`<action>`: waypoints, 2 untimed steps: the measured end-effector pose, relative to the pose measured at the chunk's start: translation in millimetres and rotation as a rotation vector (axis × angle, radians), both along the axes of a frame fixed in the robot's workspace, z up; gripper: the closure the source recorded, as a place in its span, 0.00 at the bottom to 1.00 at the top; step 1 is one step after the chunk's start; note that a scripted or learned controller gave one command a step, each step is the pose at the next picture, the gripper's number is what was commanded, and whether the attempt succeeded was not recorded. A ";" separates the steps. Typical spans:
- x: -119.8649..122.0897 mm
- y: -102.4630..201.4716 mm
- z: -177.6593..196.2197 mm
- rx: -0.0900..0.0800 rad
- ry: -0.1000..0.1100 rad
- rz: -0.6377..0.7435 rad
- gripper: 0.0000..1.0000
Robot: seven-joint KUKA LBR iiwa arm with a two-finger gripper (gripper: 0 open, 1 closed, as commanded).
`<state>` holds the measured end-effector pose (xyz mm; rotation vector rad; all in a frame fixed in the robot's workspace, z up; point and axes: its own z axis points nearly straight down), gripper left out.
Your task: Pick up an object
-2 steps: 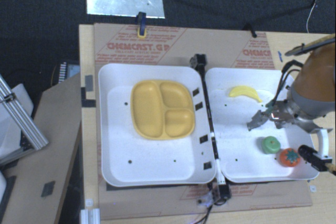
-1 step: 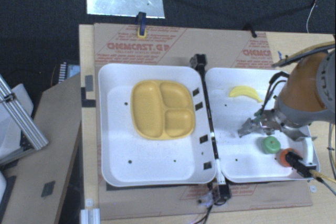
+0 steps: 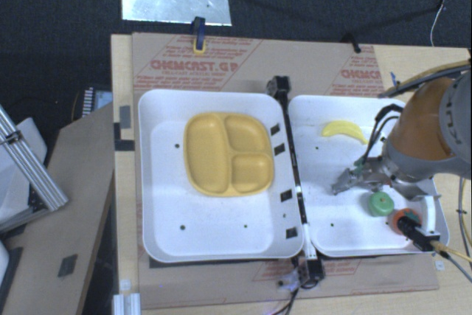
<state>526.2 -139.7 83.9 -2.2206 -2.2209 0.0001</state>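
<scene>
The left bin [image 3: 158,232] holds a yellow divided plate [image 3: 227,153]. In the right bin [image 3: 332,236], a banana [image 3: 344,130] lies beyond the jaws [image 3: 343,184], whose spread cannot be told; a green object [image 3: 381,203] and an orange object [image 3: 405,220] lie nearer the arm.

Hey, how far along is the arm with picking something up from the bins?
Done: the gripper has reached low into the right bin. In hand: nothing visible between its fingers; the green object, banana and orange object lie in the bin. Left: grasp one and lift.

The arm reaches in from the right (orange band showing), its gripper [image 3: 341,186] lowered, fingers parted.
</scene>
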 end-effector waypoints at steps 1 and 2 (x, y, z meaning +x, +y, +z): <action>1.0 -0.3 11.3 -0.001 -0.003 0.000 1.00; 6.0 -2.2 75.2 -0.003 -0.009 0.003 1.00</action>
